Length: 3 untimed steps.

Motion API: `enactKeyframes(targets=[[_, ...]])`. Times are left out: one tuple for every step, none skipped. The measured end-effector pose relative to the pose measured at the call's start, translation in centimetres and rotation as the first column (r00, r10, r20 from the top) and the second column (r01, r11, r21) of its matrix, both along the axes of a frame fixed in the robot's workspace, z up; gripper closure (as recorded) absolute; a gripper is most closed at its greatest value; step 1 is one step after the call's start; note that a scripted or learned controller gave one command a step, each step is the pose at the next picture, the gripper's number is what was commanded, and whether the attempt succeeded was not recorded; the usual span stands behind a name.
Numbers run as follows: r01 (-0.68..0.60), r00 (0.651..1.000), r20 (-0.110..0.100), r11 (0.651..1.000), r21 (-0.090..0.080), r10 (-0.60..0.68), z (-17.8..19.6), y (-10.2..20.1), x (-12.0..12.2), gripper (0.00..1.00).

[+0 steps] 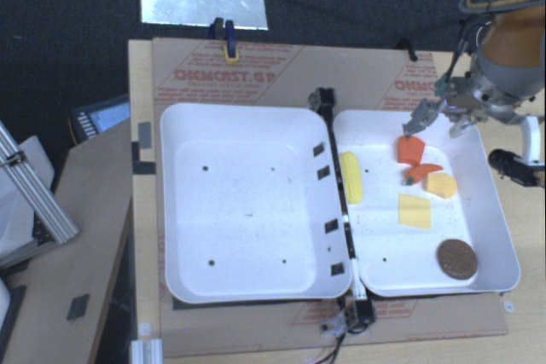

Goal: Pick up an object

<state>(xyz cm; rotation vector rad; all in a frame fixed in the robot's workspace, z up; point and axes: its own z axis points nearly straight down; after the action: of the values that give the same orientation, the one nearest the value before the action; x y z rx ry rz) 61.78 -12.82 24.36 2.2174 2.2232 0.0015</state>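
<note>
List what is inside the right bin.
The right bin holds a corn cob, an orange piece, two yellow pieces and a brown disc. Nothing visibly hides beneath them.

Two shallow white bins: left bin (171,183) and right bin (486,209). One yellow corn cob (351,176). One orange carrot-like piece (412,156) (possibly two parts; the boundary is unclear). One yellow cheese wedge (442,185). One flat yellow square slice (415,211). One round brown cookie-like disc (457,258). One gripper (439,117).
</note>
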Motion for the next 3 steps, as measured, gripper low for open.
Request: enactKeyframes(targets=[[0.007,1.0,0.012,1.0,-0.008,-0.007,10.4,-8.4,0.0,0.0],[-0.005,1.0,0.02,1.0,-0.006,0.005,25.6,-6.2,3.6,0.0],[-0.002,1.0,0.007,1.0,-0.004,0.002,29.5,-7.9,4.9,0.0]])
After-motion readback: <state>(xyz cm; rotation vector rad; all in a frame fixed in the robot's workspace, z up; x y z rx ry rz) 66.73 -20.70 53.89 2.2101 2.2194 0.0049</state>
